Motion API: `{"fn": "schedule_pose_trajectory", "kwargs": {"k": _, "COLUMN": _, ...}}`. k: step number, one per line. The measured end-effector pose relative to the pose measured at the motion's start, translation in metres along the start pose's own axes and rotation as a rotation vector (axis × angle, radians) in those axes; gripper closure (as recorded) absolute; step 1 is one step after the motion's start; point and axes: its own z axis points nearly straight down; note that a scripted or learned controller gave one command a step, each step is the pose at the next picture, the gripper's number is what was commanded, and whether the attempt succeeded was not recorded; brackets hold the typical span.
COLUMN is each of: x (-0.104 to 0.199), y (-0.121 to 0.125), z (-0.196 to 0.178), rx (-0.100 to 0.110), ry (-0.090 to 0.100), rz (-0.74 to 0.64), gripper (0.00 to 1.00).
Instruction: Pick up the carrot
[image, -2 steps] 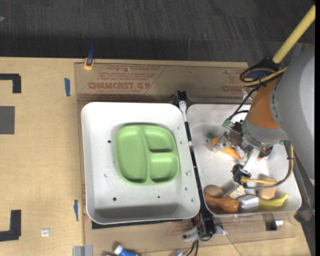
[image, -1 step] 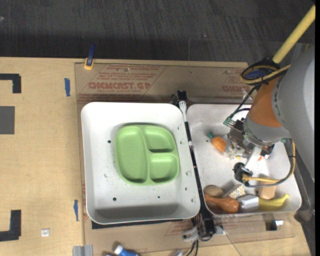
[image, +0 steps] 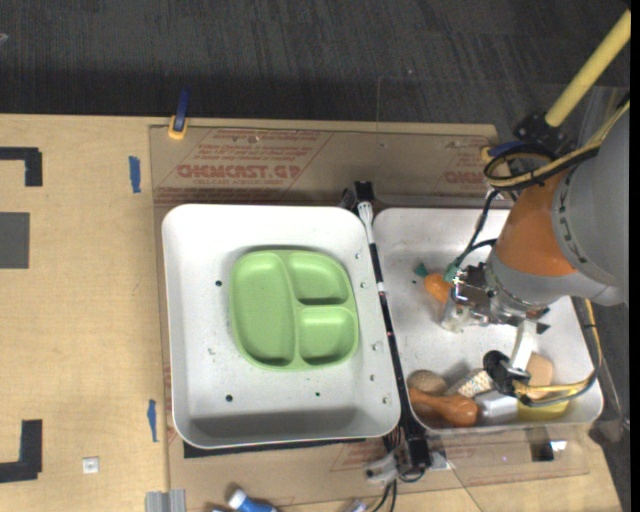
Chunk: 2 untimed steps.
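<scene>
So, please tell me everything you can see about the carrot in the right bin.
The carrot is a small orange piece with a bit of green at its upper left end, probably a toy by its smooth look. It lies in the upper middle part of the right bin, on the white floor, apart from the pile of other items along the bin's lower edge. The gripper is right beside it, at its lower right and partly over it; whether they touch cannot be told.

Green three-compartment plate centred in the left white bin, right white bin touching it, brown sausage, banana and other small items clustered at its near edge, cardboard-covered tabletop
</scene>
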Motion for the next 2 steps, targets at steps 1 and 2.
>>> {"fn": "schedule_pose_trajectory", "kwargs": {"k": 1, "x": 0.0768, "y": 0.0431, "z": -0.0974, "rx": -0.001, "ry": -0.001, "rz": -0.018, "gripper": 1.0}}
{"fn": "schedule_pose_trajectory", "kwargs": {"k": 2, "x": 0.0729, "y": 0.0414, "z": -0.0932, "rx": 0.009, "ry": -0.007, "rz": -0.014, "gripper": 0.0}}
